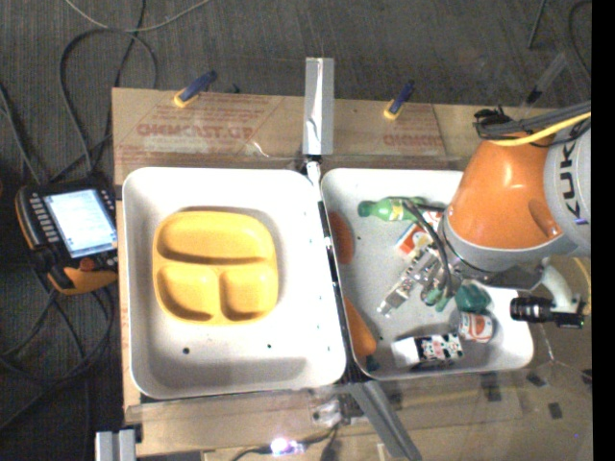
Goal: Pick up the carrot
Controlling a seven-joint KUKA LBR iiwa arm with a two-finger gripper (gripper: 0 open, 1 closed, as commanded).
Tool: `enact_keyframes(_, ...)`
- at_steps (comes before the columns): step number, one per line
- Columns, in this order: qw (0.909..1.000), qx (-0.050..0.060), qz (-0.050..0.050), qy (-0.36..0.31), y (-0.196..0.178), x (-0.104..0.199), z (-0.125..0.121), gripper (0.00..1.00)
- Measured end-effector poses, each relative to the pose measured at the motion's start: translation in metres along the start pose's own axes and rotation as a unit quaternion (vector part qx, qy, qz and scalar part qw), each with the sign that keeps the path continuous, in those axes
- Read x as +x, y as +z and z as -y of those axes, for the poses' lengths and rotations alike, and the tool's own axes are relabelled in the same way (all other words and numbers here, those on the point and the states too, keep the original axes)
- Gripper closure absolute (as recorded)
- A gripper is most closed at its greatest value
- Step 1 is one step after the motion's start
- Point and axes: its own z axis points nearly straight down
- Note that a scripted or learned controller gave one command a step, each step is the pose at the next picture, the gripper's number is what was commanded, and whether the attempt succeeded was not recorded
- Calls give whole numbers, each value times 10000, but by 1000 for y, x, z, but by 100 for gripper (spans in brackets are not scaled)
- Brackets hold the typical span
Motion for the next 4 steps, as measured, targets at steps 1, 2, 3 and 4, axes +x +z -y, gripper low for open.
enact_keyframes(1,9998,-4,8,-174,-23,-2,1,100)
enact_keyframes(2,9999,-3,8,-172,-23,-2,1,0)
enact_keyframes(3,9898,7,-1,-1428,9,50,-59,0)
enact_keyframes(4,9425,2,8,-3342,8,20,-23,0)
